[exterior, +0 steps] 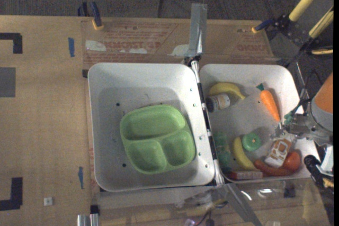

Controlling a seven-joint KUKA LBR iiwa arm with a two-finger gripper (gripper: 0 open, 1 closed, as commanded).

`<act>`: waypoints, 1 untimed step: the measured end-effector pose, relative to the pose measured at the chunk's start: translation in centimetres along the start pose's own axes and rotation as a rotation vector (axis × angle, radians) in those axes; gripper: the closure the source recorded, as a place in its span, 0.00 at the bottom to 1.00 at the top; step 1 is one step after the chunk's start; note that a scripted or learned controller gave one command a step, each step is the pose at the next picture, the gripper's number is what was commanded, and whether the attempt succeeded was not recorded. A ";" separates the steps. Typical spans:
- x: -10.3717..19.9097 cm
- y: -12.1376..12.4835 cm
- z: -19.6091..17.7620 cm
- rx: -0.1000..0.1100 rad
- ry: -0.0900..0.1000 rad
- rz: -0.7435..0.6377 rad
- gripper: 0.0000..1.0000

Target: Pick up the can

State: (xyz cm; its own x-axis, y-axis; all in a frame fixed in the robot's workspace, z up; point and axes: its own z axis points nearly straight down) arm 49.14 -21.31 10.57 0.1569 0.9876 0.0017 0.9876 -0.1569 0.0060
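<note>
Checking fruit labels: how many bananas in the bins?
2, both in the right bin. One banana lies at the top left, above a small bottle. The other banana lies lower, left of the green round thing. More could be hidden under the clutter.

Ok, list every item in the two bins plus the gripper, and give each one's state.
green tray: flat in the left bin, right way up.
can: on its side in the right bin, against the top banana.
top banana: lying flat.
lower banana: lying flat.
carrot: lying flat.
gripper: over the right bin's right side, far from the can; its grip cannot be read.
</note>
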 end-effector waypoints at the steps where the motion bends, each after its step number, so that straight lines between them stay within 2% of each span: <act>1: 1.8 -0.9 1.1 -0.019 -0.008 0.293 1.00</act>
State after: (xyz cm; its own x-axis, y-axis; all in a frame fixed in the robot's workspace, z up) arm 48.53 -19.40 9.48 0.4351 0.9004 -0.0018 0.9001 -0.4350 0.0256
